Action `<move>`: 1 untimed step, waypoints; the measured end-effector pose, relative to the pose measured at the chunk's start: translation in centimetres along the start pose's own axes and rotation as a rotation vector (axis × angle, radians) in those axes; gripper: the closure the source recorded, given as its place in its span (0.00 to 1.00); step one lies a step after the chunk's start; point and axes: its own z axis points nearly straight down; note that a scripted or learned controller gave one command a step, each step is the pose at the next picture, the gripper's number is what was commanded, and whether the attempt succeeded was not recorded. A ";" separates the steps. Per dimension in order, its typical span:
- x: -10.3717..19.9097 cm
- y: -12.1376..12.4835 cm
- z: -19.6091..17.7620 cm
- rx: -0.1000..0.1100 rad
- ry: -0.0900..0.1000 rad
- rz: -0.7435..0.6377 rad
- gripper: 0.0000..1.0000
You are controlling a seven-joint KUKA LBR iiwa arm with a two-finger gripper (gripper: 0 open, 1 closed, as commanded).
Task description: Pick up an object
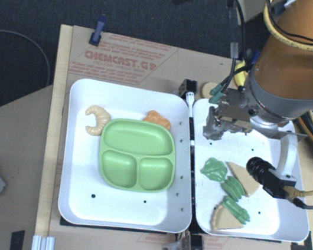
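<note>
Two shallow white bins sit side by side on a brown sheet [126,56] printed with red lettering (the word CHEMCAST is readable along its far edge), with a small blue clip [97,30] at its far left corner. The left bin [76,137] holds a green divided plate [137,154] with three compartments, lying flat near the middle. A pale toy croissant [97,120] lies just beside the plate's far left corner. A small orange item [157,118], too hidden to name, peeks over the plate's far rim. The right bin [271,222] holds the loose pieces closest to the arm. A green leafy piece [214,169] lies towards the dividing wall. A tan wedge [242,174] is just to its right, and a second green piece [233,187] lies against that wedge's near edge. Nearer the camera, a third green piece [237,211] rests across another tan wedge [222,220]. The grey and orange arm [299,63] reaches in from the right, and its gripper [215,132] hangs over the far left corner of the right bin. It is close to the wall between the bins and apart from the leafy piece below it. Nothing can be seen held in the gripper, and whether it is spread or pressed together I cannot tell from this slanted angle.
</note>
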 end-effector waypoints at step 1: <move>6.0 1.0 0.3 -0.005 0.002 -0.008 1.00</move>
